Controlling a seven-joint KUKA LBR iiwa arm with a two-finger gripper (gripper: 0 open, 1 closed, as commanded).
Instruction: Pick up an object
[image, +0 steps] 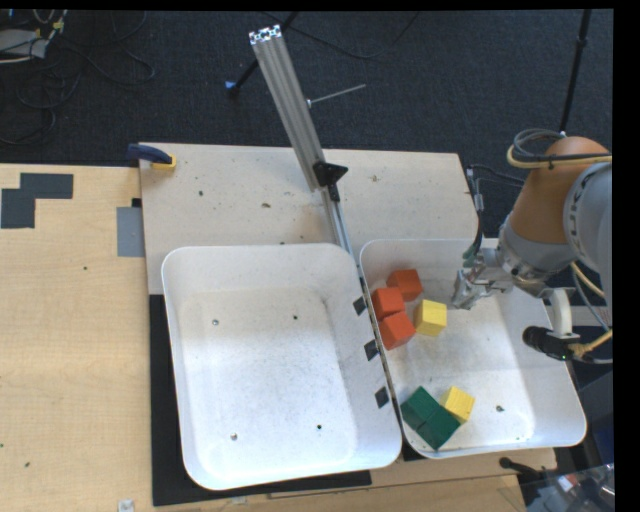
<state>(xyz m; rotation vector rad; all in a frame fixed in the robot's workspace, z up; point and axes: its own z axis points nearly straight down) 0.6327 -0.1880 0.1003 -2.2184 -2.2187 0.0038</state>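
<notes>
The arm's end effector (468, 290) hangs low in the right bin (545, 425), just right of a yellow cube (432, 318); whether it is parted cannot be told. Nothing looks lifted; every block rests on the bin floor.

Probably a robotics lab: floor cables (60, 40), aluminium rail (290, 100), bench-mounted bins (200, 270).
</notes>
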